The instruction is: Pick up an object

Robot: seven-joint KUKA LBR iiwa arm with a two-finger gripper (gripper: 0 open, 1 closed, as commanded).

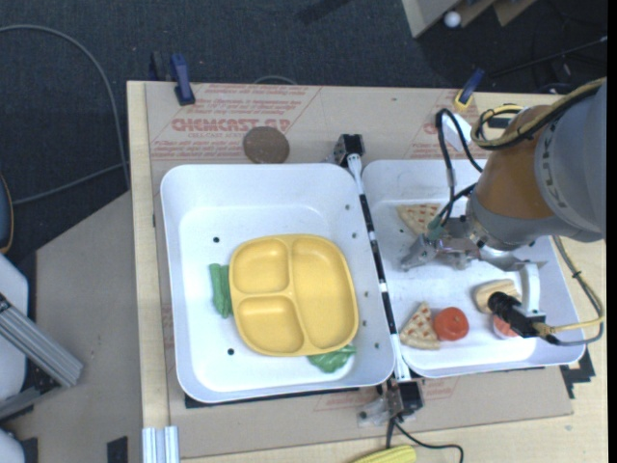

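Note:
The right bin (569, 350) holds a pizza slice (420, 217) near its far left. Closer to me are a second pizza slice (420, 326), a red tomato (450, 324), a tan bread-like piece (492, 292) and a small red piece (502, 328). My gripper (421, 253) hangs low over the bin's left middle, just below the far pizza slice and above the near one. I see nothing held in it. The grey arm with its orange band (511, 186) covers the bin's right part.
The left bin (183, 210) holds a yellow divided plate (292, 292) with green leafy pieces at its left (221, 289) and front (333, 360). A brown disc (266, 146) lies behind it. Blue clamps (180, 78) and cables (445, 152) sit at the bench's back edge.

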